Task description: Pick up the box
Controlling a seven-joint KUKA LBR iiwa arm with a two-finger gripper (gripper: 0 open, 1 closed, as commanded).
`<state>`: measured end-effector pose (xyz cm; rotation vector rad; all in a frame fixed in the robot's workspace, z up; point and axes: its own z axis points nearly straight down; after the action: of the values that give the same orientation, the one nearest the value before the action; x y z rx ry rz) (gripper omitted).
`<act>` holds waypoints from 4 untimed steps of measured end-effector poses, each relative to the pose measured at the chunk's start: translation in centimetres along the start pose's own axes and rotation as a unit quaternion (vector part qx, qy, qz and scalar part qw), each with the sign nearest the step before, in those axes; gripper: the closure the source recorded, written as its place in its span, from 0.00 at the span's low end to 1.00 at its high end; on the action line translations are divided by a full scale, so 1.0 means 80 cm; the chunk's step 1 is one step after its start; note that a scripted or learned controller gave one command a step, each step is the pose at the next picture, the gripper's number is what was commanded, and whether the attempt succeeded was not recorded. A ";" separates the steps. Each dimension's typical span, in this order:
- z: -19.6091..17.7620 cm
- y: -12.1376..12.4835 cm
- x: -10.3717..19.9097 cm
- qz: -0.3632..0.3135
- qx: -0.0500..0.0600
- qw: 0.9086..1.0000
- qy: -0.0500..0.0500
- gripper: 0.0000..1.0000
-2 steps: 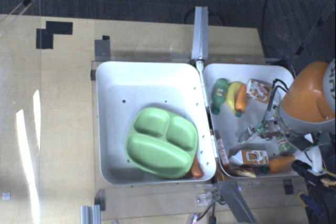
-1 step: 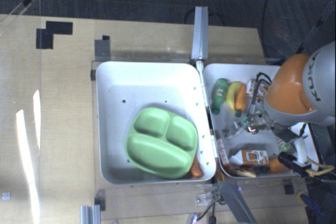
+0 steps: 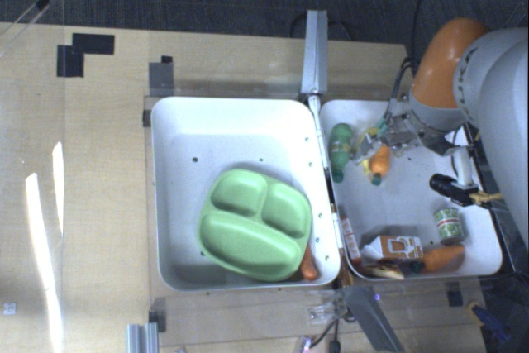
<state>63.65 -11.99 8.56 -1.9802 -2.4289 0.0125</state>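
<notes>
1. The box, a small orange-and-white carton, is seen lying flat near the right bin's front edge
2. The gripper is placed over an orange item; finger state cannot be told

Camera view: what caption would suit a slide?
Grey arm's gripper over right bin; box at its front; green tray in left bin.

I see the box lying flat near the front wall of the right bin, a small carton with an orange-brown and white printed face turned up. Its long side runs roughly along the front wall, and an orange carrot-like piece sits just beside its right end.
</notes>
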 end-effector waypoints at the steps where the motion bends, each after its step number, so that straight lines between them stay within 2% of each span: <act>1: -0.003 -0.092 0.004 -0.135 -0.010 0.991 -0.004 0.00; 2: -0.003 -0.157 0.010 -0.218 -0.012 0.976 -0.006 0.00; 3: -0.003 -0.147 0.035 -0.245 -0.012 0.969 -0.007 0.00; 4: -0.019 -0.143 0.037 -0.245 -0.015 0.969 -0.007 1.00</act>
<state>51.85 -11.41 10.17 -1.3371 -2.8658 -0.0131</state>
